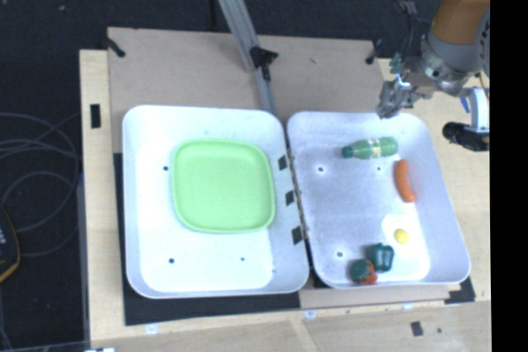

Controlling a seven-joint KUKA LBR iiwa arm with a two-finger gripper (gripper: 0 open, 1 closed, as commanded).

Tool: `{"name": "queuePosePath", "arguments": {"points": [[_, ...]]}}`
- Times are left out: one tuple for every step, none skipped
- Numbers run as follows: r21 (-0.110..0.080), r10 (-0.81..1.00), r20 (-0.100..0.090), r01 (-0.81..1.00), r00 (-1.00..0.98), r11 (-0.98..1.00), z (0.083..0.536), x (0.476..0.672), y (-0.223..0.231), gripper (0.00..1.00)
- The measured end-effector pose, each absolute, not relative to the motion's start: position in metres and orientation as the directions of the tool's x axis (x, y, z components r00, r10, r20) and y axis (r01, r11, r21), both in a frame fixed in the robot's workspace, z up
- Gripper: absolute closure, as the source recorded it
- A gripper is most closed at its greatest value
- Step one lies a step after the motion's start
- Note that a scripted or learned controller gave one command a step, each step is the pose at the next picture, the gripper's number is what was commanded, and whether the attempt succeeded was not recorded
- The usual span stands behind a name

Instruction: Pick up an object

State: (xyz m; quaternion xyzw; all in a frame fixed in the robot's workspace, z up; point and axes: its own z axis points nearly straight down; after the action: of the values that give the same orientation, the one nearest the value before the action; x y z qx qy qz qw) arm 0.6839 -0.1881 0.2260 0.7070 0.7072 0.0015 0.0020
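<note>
Nearest the camera, at the near edge of the right bin [441, 202], sit a dark green pepper-shaped toy [381, 256] and, touching it on its left, a round green-and-red toy [361, 271]. Just beyond them, toward the right wall, lies a small yellow piece [401, 237]. Farther back along the right side is an orange carrot-like toy [404, 180], lying lengthwise from far to near. At the far end of that bin a green bottle [370, 149] rests on its side, its paler end pointing right.

Left of this bin, the left bin [140, 202] holds a pale green square plate [223, 185], lying flat near its middle. Both bins stand side by side on the tan surface [181, 62].

From the far right the grey arm reaches in, and its gripper [389, 106] hangs over the far rim of the right bin, just beyond the green bottle and apart from it. Nothing shows between the fingers; whether they are spread or pressed together cannot be told.
</note>
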Motion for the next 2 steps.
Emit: {"name": "queuePosePath", "arguments": {"points": [[0.002,1.0,0.0,1.0,0.0,0.0,0.248,0.684,-0.189,1.0],[0.001,1.0,0.0,1.0,-0.002,0.002,0.238,0.668,-0.14,1.0]]}}
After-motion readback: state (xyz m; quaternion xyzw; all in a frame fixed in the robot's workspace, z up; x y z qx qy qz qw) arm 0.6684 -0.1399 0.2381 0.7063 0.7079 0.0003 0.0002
